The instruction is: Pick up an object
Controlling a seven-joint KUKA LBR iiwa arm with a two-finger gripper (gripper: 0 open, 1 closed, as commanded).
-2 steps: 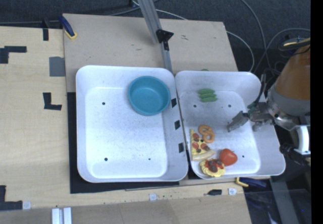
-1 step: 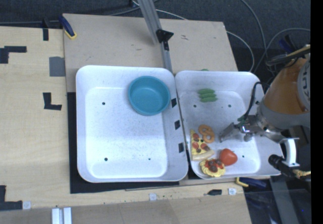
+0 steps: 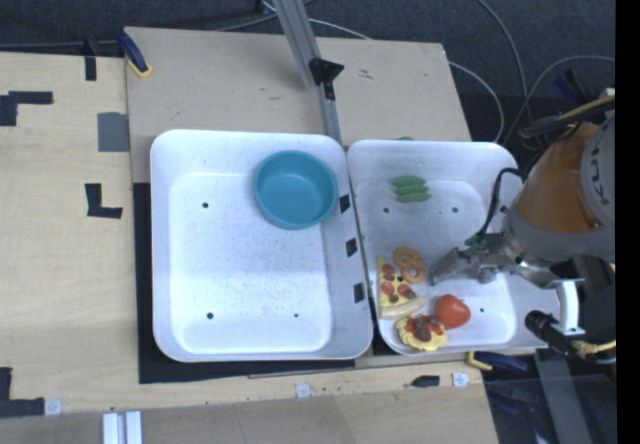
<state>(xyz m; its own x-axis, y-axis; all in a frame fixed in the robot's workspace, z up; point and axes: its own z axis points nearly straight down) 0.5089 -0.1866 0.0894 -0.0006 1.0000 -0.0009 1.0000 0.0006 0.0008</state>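
The pincer (image 3: pixel 440 272) hovered over the right bin (image 3: pixel 480 157), beside a pretzel (image 3: pixel 408 263). Its fingers stood slightly apart, gripping nothing.

bowl (image 3: pixel 295 189) in left bin (image 3: pixel 190 262), pretzel (image 3: pixel 408 263) and tomato (image 3: pixel 452 311) in right bin (image 3: pixel 460 157)

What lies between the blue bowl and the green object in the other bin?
In the camera view, the adjoining bin walls lie between the blue bowl and the green object; otherwise bare white floor.

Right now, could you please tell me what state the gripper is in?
Gripper: cannot be told; it sits low in the right bin, beside the pretzel.
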